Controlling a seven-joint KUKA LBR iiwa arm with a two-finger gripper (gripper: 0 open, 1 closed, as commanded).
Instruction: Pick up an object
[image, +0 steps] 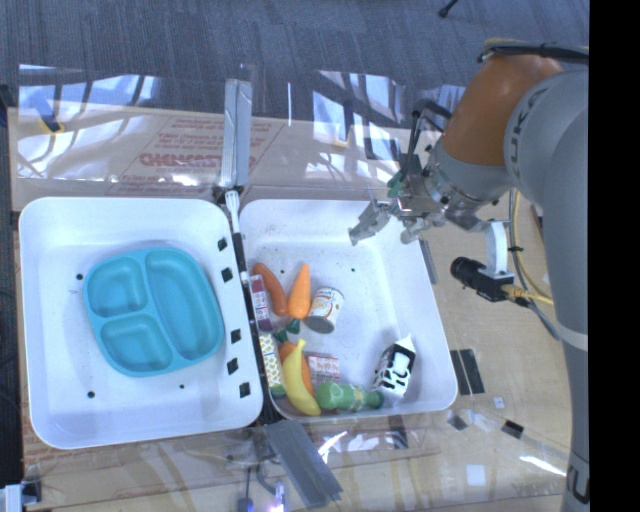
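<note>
We see the grey arm with its orange band (510, 95) reaching in from the right, wrist bent down over the far right corner of the right-hand shallow white bin (420, 300). The two-finger gripper (390, 225) hangs above that bare corner with its two grey fingers (365, 228) spread apart and nothing between them.

The things to pick lie well apart from it, along the bin's left wall and near edge: an orange plastic carrot (299, 290), a second reddish-orange piece (270, 290) beside it, a small tin can lying on its side (325, 305), a yellow banana (298, 378), a green toy vegetable (350, 398), and a black-and-white carton (398, 368) tilted toward the near right corner.

The left-hand white bin (60, 400) holds a turquoise plate with three compartments (152, 310).

Small packets against the divider are too crowded for us to identify, and the arm's upper part is cut off at the right.
</note>
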